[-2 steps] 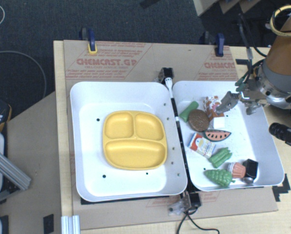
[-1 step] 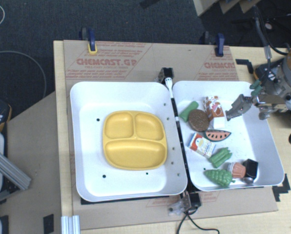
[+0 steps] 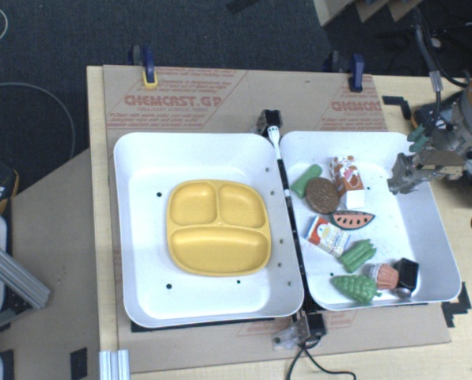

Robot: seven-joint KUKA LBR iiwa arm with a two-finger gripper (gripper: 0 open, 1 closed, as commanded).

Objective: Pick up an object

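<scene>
where clamps grip, board (image 3: 180, 97) reads — "chemcast"

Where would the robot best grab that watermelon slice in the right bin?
Probably across its narrow width, coming straight down from above. The watermelon slice lies flat with its long axis running left-right, so jaws set across the short way span the least. Its right tip has bare bin floor around it; the left end crowds the brown round piece and small carton.

On the counter (image 3: 101, 212), the left bin (image 3: 133, 236) holds a divided tray (image 3: 218, 227) at its middle. Right of that tray, the right bin (image 3: 434, 244) holds small toy foods (image 3: 343, 236) clustered in its left half, nearest the tray. The tool (image 3: 402, 176) sits over that bin's right rim, farthest from the tray.
</scene>
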